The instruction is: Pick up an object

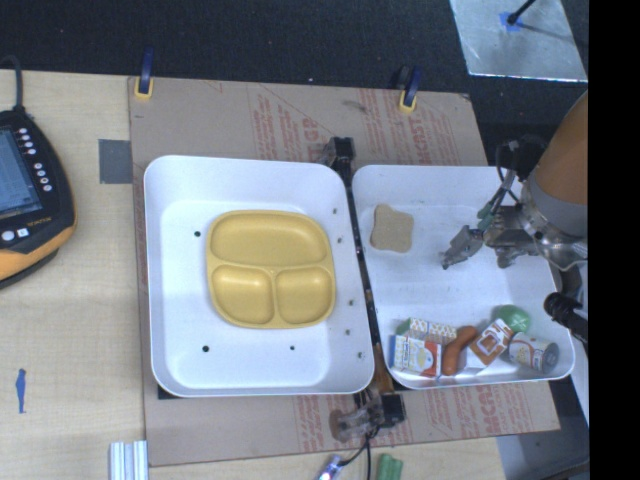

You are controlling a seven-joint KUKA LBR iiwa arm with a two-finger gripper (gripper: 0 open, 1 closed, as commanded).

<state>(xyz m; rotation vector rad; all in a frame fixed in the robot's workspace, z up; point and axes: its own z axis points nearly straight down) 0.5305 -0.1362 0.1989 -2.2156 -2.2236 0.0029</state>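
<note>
Pincer (478,247) hovering over the middle of the right bin (440,183), reaching in from the right; fingers spread apart, released, nothing between them. Grey arm with orange band (565,158) at the right edge.

Right bin contents:
- tan bread-like slice (392,229) lying flat near the bin's upper left, well apart from the pincer
- cluster along the near wall: small white-and-red carton (415,353), checkered packet (427,327) just behind it, brown sausage (460,350) beside the carton, red-and-white packet (492,340) touching the sausage, green round item (514,318) behind that packet, small can (535,356) on its side at the right corner
- none of these touching the pincer

Left bin (165,268): yellow three-compartment plate (270,268) lying flat at centre, compartments facing up.

Both bins seated side by side on a brown cardboard sheet (300,118), held at the far edge by two blue-and-yellow clamps (144,73) on the wooden table (60,368). Orange-and-black teach pendant (25,193) resting on the table at the far left, well apart from the bins
</note>
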